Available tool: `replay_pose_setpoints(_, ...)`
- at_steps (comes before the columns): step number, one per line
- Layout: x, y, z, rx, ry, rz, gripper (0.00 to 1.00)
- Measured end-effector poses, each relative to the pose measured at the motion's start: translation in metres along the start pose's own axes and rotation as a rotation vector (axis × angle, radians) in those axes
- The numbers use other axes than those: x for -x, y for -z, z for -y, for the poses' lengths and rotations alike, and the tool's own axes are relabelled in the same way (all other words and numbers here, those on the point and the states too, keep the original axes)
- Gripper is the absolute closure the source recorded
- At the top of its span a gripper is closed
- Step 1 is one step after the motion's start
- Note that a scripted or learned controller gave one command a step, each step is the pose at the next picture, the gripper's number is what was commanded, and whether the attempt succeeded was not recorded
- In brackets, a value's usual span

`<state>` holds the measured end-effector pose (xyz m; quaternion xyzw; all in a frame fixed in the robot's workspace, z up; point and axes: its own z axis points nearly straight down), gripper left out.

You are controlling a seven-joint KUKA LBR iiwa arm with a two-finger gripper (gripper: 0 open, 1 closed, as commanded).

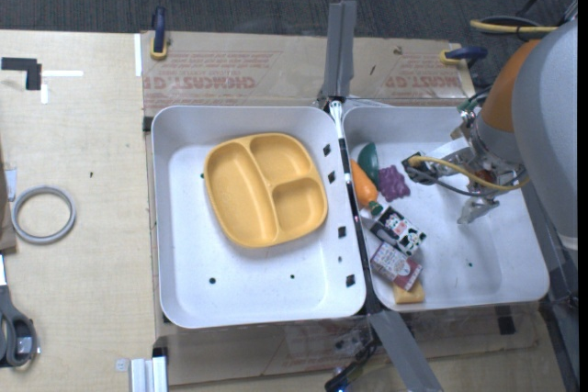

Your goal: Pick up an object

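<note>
Tool [478, 208] at the end of the grey arm [551, 133] hangs over the right-hand part of the right bin [514, 280], just inside its right wall; cables and wrist hardware crowd it, and whether it is open or closed cannot be told. Nothing can be seen between its tips, so no grasp is judged to have been made and the pick appears to lie wholly ahead.

Largest item: left bin [184, 289], carrying a yellow divided plate [266, 188] set toward its upper middle. Right bin: floor bare beneath the tool, with the candidate objects crowded along its left wall, well apart from the tool.

Objects, from the bin's far-left corner toward its near-left corner:
- green piece [369, 157] and orange piece [364, 186], touching;
- purple cluster [393, 183], just beside them;
- black-and-white item [399, 231];
- pinkish packet [395, 264] lying on a yellow-brown block [410, 293].

Remaining, by this reading: travel across to the left wall, descent onto one object, closure, lift. The pile's closeness to the wall may hamper a clean grip.
</note>
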<state>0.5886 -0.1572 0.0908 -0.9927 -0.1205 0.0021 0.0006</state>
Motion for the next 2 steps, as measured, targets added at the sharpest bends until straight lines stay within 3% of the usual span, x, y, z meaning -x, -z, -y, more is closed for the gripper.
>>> replay_pose_setpoints(1,-0.063,0.001,0.039,0.001,-0.037,-0.001,0.00)
replay_pose_setpoints(2,-0.077,0.109,0.045,0.001,0.036,-0.001,0.00)
